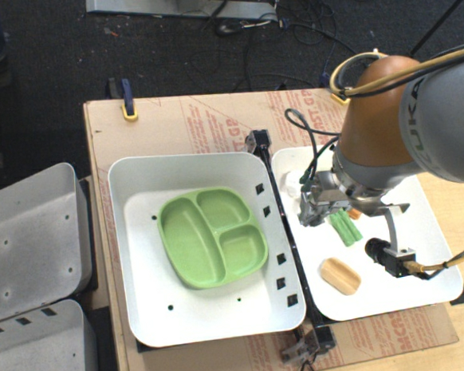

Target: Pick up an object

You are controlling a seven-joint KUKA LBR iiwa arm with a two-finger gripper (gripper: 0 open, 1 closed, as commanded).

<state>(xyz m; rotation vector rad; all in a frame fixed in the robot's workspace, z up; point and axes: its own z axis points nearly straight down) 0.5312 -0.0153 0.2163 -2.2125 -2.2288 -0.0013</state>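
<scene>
Now my gripper (320,207) hangs low in the right bin (444,284), just beside a green stick (346,228); its grasp I cannot tell; next, I judge, comes closing and lifting

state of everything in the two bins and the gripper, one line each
green divided plate: lying flat and face up in the left bin, compartments bare
green stick-shaped object: lying in the right bin, partly under the gripper
tan oblong block: lying flat in the right bin, apart from the gripper
gripper: low over the right bin by the green stick-shaped object
</scene>
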